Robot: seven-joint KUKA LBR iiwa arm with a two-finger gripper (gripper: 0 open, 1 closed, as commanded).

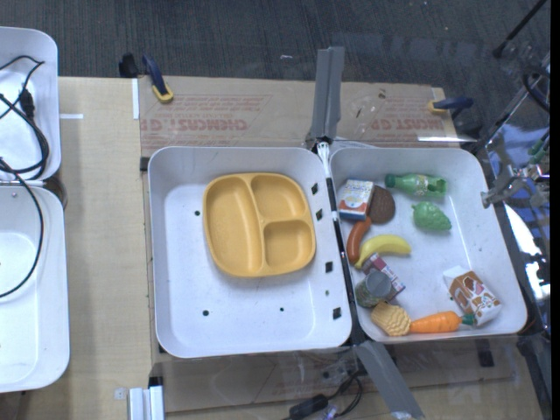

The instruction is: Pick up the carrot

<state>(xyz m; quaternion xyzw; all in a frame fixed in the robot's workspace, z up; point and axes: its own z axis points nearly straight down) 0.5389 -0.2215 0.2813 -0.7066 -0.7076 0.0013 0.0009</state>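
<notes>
White tub [26, 234] at left: cut off by frame edge. Metal rig [525, 182] at right edge: blurred, cropped. Milk carton [355, 197] print too small to read.

- We see the carrot [435, 323], orange with a green tip at its right end.
- It lies flat near the right bin's [490, 191] front edge.

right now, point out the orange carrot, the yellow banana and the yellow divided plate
orange carrot [435, 323], camera view, middle of its body
yellow banana [384, 247], camera view, middle of its curve
yellow divided plate [229, 227], camera view, floor of its large left compartment
</notes>
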